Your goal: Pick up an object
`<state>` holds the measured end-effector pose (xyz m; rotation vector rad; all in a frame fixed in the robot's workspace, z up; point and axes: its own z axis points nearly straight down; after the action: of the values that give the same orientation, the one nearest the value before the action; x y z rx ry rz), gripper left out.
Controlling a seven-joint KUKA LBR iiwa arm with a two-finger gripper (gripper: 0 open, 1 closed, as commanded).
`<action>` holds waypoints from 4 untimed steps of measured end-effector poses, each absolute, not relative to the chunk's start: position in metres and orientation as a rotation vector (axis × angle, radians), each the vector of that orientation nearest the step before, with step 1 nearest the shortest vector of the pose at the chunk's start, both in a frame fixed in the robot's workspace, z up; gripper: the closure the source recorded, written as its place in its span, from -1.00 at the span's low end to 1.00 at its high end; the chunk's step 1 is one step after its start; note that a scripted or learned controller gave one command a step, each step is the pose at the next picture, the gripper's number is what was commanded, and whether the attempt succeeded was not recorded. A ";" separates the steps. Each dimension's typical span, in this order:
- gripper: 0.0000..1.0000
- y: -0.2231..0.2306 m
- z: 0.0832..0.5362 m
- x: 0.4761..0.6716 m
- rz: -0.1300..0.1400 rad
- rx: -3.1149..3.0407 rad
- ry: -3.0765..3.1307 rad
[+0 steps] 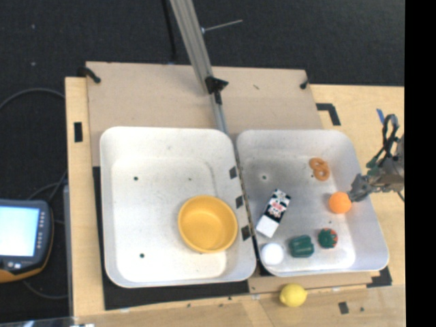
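Observation:
The gripper (360, 188) comes in from the right edge, low over the right bin (293, 148), its tip just right of an orange ball (339, 202) and close to it. Whether it touches the ball is unclear. The right bin also holds an orange ring-shaped piece (319, 169), a black and white carton (274, 213), a white ball (272, 254), a dark green object (300, 246) and a red and green object (328, 238). A yellow bowl (208, 223) stands in the left bin (136, 155).
A yellow lemon (293, 295) lies on the bench just in front of the right bin. A slanted metal rail (194, 39) runs from the top down to the gap between the bins. A screen device (20, 240) sits at far left.

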<state>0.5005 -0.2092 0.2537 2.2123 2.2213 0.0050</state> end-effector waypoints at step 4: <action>1.00 -0.016 0.259 0.521 0.004 2.216 2.225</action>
<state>0.5212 -0.0163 0.2588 2.2161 2.2253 0.0035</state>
